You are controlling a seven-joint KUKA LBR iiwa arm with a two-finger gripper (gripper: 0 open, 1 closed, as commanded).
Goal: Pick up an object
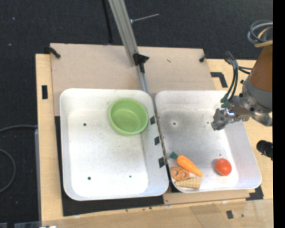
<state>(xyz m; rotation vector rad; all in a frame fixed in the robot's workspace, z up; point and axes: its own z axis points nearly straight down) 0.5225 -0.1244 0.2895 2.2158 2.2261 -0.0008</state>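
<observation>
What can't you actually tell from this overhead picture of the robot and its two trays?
- Gripper: small and dark in the camera view, so whether it is open or shut is unclear.
- Arm: cut off by the view's right side.
- Pretzel-like piece and pale wedge under the carrot: too small and overlapped to identify.
- Green bowl: its underside is hidden.

Pale wooden bench [45, 141], dark speckled floor [19, 23] around it, slanted metal rail [123, 25] overhead

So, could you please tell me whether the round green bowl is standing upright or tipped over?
Upright: the round green bowl sits in the left white bin with its open mouth facing up, hollow inside visible.
</observation>
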